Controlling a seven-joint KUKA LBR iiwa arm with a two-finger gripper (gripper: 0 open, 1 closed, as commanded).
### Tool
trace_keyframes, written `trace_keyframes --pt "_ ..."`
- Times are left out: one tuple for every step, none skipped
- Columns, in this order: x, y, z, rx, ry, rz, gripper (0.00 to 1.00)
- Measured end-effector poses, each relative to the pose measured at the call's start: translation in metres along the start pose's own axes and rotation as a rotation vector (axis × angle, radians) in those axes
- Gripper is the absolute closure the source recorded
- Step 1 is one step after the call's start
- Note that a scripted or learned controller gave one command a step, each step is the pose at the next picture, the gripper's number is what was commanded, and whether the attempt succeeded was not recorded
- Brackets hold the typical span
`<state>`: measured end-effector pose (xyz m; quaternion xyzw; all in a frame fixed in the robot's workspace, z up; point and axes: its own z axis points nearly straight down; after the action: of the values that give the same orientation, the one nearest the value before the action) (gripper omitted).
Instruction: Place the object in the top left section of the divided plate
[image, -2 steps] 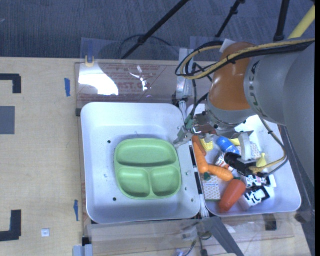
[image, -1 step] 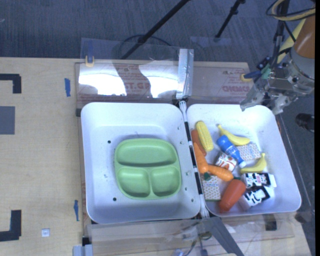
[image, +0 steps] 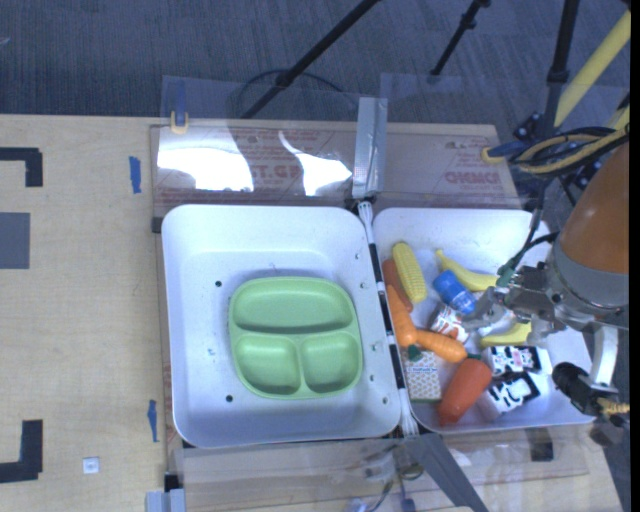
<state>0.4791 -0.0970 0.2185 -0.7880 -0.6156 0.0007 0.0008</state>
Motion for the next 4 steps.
trace_keyframes --pt "0.031 0.056 -0.195 -0.003 -0.001 -0.056 0.0" --pt "0.007 0.044 -0.217 -0.006 -0.002 -0.295 0.0" --pt "0.05 -0.011 -0.201 -0.002 -0.001 -0.92 0.0" --pt "0.05 -0.011 -0.201 -0.002 -0.001 -0.92 0.0"
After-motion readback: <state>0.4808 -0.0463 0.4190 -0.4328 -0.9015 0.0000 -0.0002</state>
